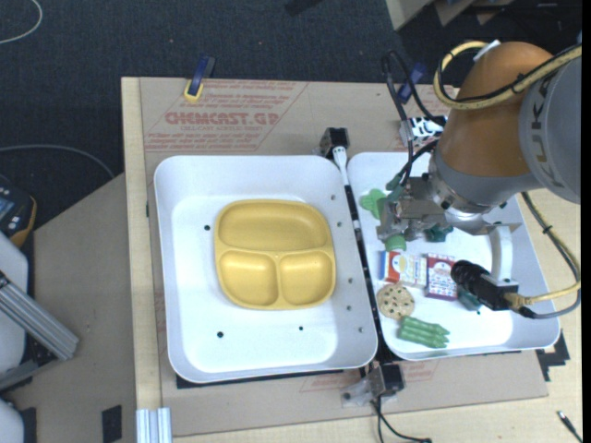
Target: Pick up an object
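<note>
Nearest the camera, in the right white bin (540, 335), lie a green bean-pod toy (422, 331), a round speckled cookie (395, 299) and two small printed cards (420, 272), all packed close together. That crowding is the risk: a descent here could nudge neighbours or catch two at once. Just beyond, the pincer (404, 218) hangs low over a green piece (374, 202); whether it is clenched or released cannot be told, so any grasp is unconfirmed. The yellow divided plastic tray (274, 252) sits well apart in the left white bin (175, 275).

Dark carpet floor (138, 26) fills upper frame. Brown board (231, 113) tops the bench. Aluminium rail (37, 326) at lower left.
</note>
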You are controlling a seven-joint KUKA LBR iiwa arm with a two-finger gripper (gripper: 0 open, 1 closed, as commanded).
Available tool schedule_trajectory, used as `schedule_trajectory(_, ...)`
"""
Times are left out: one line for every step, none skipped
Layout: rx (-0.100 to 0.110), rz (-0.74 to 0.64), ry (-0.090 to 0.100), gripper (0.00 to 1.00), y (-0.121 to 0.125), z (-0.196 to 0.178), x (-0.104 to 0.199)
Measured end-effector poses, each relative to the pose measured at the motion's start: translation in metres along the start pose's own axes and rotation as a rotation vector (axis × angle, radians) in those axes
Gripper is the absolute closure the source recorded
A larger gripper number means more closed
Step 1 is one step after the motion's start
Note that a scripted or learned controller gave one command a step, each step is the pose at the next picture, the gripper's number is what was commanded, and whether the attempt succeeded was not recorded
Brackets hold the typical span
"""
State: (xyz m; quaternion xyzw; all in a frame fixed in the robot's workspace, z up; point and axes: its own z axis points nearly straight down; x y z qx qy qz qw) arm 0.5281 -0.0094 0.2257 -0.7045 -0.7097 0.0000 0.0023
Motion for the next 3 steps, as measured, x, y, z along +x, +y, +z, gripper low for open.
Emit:
schedule_trajectory(0.001,0.001,-0.001,1.0,-0.01,0.006,0.062)
schedule_trajectory(-0.006,0.002,-0.002,1.0,-0.015,-0.009,0.098)
schedule_trajectory(0.001,0.007,-0.003,1.0,-0.012,0.011,0.098)
